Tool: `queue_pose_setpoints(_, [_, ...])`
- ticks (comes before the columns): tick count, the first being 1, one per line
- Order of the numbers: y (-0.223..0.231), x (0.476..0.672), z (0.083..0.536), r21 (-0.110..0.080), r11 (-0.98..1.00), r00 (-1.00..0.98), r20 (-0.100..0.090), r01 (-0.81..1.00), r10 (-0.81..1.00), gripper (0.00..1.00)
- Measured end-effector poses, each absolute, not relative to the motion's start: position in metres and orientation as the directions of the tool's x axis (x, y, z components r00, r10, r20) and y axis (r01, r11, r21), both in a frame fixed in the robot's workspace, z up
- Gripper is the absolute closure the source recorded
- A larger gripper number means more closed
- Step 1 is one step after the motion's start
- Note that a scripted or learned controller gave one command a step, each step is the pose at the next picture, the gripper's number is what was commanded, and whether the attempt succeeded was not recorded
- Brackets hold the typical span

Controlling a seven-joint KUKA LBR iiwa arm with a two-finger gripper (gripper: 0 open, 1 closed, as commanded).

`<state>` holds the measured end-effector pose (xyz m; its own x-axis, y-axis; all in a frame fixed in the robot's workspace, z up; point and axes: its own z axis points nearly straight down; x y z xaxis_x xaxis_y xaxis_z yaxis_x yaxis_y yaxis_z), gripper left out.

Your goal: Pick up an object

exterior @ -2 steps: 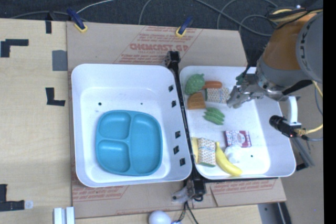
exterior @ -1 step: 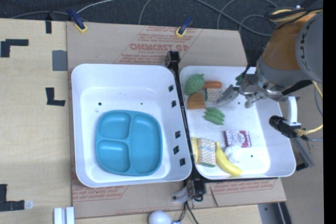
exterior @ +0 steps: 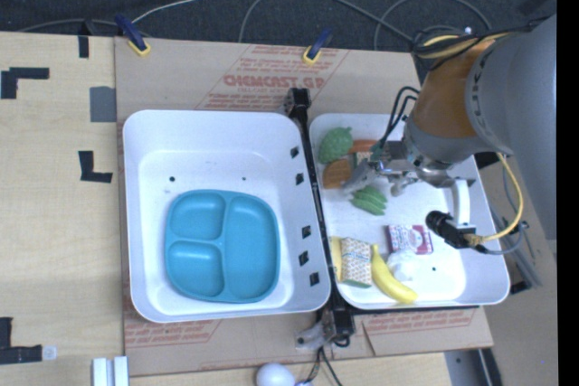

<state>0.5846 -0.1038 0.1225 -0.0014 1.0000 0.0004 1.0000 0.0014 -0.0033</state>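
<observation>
claw (exterior: 380, 169) low in right white bin (exterior: 479, 285), my grip state unclear; centre squarely over small green leafy toy (exterior: 369, 199) before lifting.

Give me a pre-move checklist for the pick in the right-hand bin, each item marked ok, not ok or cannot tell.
1. End effector over the right bin: ok.
2. A target below it: ok; a small green leafy piece lies just beneath, an orange food piece beside it.
3. Object between the end effector's tips: cannot tell.
4. Neighbours crowding the target: not ok; the green broccoli-like toy and orange piece lie close.
5. Banana and small pink-and-white packet away from the end effector: ok.
6. Blue divided plate in the left bin, out of the way: ok.
</observation>
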Motion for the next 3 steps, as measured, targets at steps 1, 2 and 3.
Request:
queue_pose_setpoints(1, [-0.11,0.599,0.086,0.0,0.001,-0.001,-0.001,1.0,1.0,0.0])
queue_pose_setpoints(2, [-0.098,0.601,0.086,0.003,0.001,-0.001,-0.002,1.0,1.0,0.0])
queue_pose_setpoints(3, [-0.098,0.601,0.096,0.003,0.001,-0.001,-0.003,1.0,1.0,1.0])
